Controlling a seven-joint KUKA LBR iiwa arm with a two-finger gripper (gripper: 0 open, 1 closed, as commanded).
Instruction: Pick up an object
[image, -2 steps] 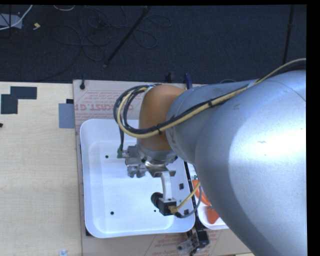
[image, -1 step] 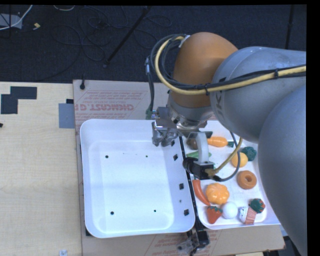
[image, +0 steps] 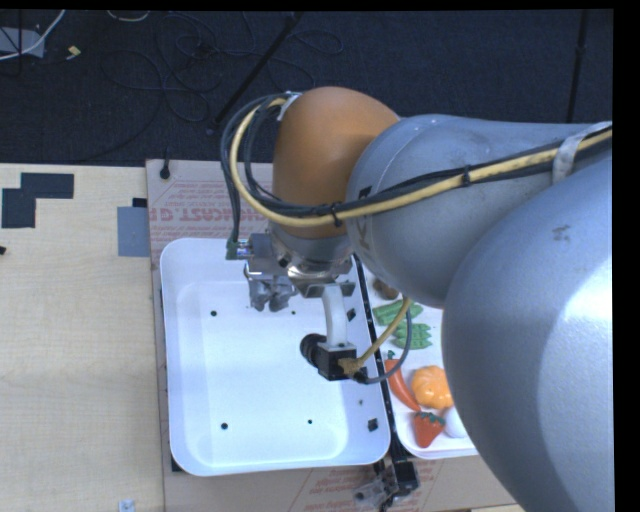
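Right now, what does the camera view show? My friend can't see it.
A big grey robot arm with an orange band reaches from the right, its gripper hanging over the left white bin. The right bin, mostly hidden behind the arm, holds a green thing, an orange thing and a red thing.

Plain white left bin (image: 190, 400), few tiny black dots (image: 214, 314) in it. Right bin (image: 440, 452) white too, with a green piece (image: 405, 325), an orange fruit (image: 432, 385) and a red piece (image: 427, 428). Pale wood-grain desk (image: 70, 350), brown cardboard (image: 190, 210) with red print, grey arm (image: 520, 300), orange band (image: 320, 150).
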